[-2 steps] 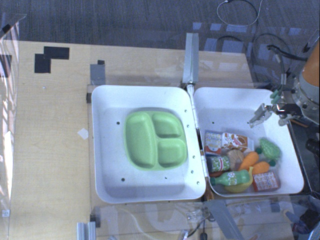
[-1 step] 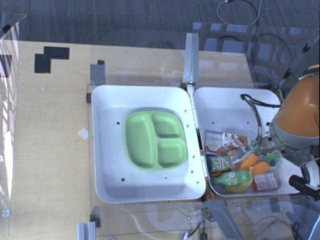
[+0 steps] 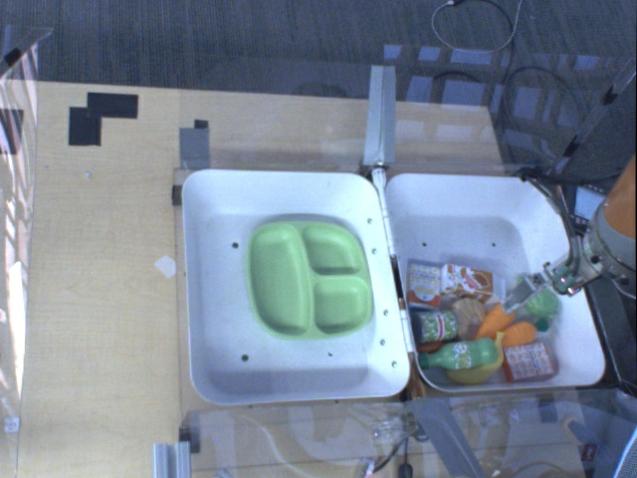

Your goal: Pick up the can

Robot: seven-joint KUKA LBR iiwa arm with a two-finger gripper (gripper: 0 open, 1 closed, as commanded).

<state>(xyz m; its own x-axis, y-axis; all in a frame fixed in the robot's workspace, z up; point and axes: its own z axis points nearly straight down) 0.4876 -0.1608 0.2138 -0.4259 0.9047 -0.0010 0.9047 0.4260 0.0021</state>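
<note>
The can (image 3: 438,325), with a green and red label, lies on its side in the right bin (image 3: 478,212) near that bin's left wall, among other groceries. My gripper (image 3: 528,292) comes in from the right and hangs low over the right part of the pile. It is above an orange carrot (image 3: 495,319) and beside a green item (image 3: 542,308). It is roughly a hand's width to the right of the can and does not touch it. Nothing shows held in it.
Packed around the can are a white and red packet (image 3: 453,281), a green bottle (image 3: 461,354) on a yellow piece (image 3: 476,371), a second carrot (image 3: 520,335) and a red packet (image 3: 529,361). A green divided tray (image 3: 309,279) lies in the left bin (image 3: 214,297).
</note>
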